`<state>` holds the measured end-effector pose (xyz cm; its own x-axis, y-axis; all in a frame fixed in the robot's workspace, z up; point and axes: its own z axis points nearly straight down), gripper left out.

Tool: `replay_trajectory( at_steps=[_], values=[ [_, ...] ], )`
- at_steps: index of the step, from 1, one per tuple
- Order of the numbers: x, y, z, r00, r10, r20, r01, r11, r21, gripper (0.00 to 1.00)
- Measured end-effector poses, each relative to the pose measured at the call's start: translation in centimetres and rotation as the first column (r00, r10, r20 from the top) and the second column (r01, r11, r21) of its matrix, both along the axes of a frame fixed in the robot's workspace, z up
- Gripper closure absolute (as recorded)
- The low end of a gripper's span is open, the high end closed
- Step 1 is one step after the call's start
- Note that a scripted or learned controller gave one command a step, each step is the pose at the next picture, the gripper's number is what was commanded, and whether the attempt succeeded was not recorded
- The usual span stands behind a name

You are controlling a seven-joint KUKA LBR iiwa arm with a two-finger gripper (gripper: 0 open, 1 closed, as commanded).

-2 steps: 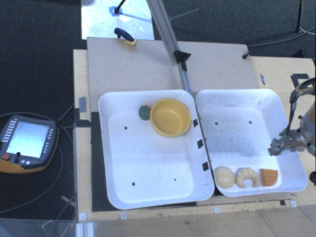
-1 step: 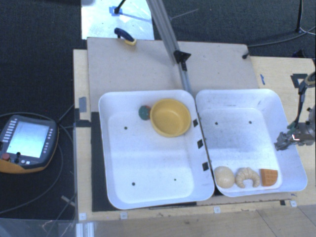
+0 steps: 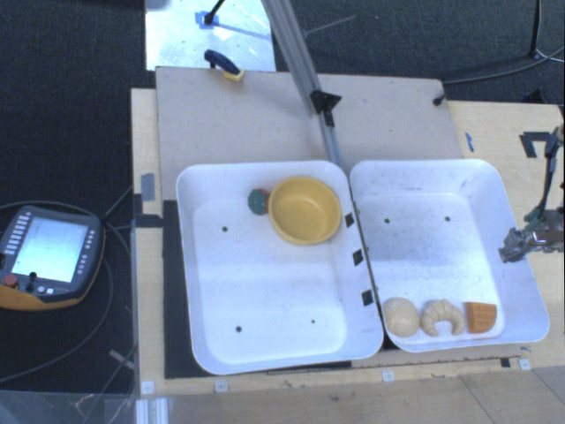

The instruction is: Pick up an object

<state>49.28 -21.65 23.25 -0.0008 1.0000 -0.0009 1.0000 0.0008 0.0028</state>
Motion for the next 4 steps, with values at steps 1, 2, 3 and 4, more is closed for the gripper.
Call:
replay_trajectory(
  at_steps=[1, 2, 3, 4],
  values=[
    [1.1, 5.1, -0.9, 1.000, 0.003, -0.002, -0.003, 1.000, 0.002, 1.00],
    [2.8, 9.6, 0.1, 1.000, 0.004, -0.002, -0.004, 1.000, 0.002, 1.00],
    [4.7, 14.9, -0.9, 1.000, 0.003, -0.003, -0.003, 1.000, 0.002, 1.00],
    [5.6, 19.1, -1.1, 1.000, 0.003, -0.002, -0.003, 1.000, 0.002, 1.00]
  ],
)
